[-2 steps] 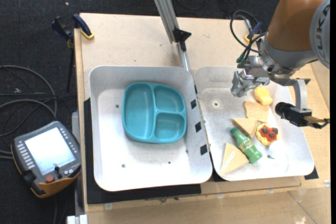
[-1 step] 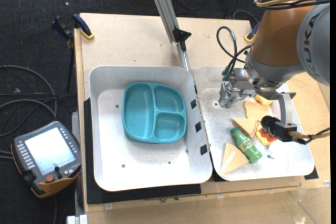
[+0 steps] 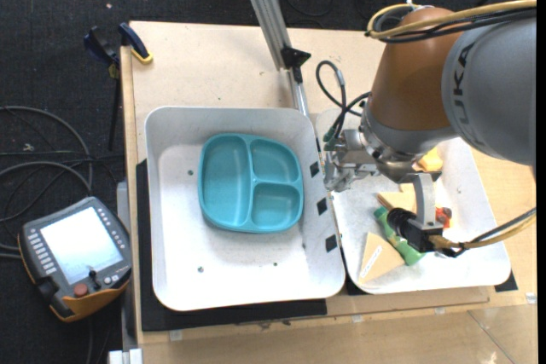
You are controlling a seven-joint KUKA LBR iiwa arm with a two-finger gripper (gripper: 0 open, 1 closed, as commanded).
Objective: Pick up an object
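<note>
My gripper [image 3: 339, 166] hangs low over the left edge of the right bin [image 3: 478, 268], close to the wall shared with the left bin. The grey and orange arm above it hides most of the right bin. In that bin, toward the front, lies a tan wedge [image 3: 375, 256], with a green object [image 3: 413, 252] just to its right. A second tan piece [image 3: 394, 200] lies behind them. Part of a yellow object [image 3: 432, 159] peeks out from under the arm. No object shows at the gripper's tips.
The left bin [image 3: 171, 268] holds a teal divided plate [image 3: 252, 182] near its middle. A small red item [image 3: 443, 214] sits in the right bin beside the arm. A metal strut [image 3: 264, 0] slants across the back of the bench.
</note>
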